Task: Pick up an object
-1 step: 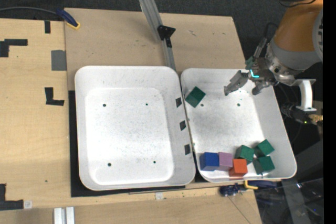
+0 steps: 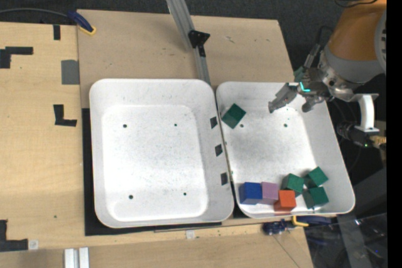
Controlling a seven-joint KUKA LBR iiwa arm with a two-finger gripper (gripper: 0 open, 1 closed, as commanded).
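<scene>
The gripper [image 2: 293,101] hangs wide open over the right bin's [image 2: 326,141] far edge, holding nothing. A green block [image 2: 233,115] sits near the bin's far left corner.

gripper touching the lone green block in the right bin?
Apart. The camera view shows bare white bin floor between the gripper and the lone green block at the right bin's upper left.

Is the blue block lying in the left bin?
No, the blue block lies in the right bin, near its front edge, beside a purple block.
</scene>
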